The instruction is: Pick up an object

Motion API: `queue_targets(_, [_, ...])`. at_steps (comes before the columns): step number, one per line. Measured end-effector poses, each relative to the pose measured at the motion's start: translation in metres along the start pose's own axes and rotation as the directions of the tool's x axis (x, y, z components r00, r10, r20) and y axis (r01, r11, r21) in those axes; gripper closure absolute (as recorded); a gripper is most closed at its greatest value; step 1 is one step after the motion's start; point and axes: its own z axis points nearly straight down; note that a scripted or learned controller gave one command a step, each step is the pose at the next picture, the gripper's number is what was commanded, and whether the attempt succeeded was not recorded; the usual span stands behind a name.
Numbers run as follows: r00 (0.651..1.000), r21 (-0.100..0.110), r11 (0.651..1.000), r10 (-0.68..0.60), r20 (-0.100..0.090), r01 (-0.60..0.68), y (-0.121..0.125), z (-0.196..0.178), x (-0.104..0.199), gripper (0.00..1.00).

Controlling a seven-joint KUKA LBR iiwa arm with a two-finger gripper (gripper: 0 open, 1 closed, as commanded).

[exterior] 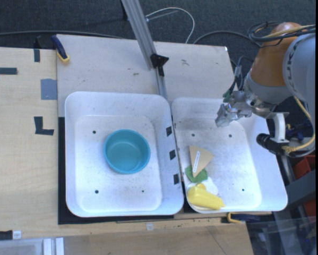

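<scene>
The bench has a pale, scuffed top with a wood-grain board adjoining at nine o'clock. Two shallow white bins rest directly on it, touching along their inner edges: the left bin toward nine o'clock, the right bin toward three. A yellow-and-blue clamp grips the bench's eleven o'clock corner.

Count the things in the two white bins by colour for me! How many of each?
Blue: 1, the bowl
Yellow: 1, the banana-like toy
Tan: 1, the wedge
Green: 1, the small piece
Total: 4
</scene>
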Motion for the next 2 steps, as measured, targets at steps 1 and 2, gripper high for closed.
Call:
queue_targets(1, [1.0, -0.001, 1.0, -0.001, 0.0, 0.001, 0.0, -0.043, -0.001, 1.0])
queue_targets(2, [1.0, 0.004, 1.0, -0.005, -0.001, 0.005, -0.001, -0.039, 0.046, 1.0])
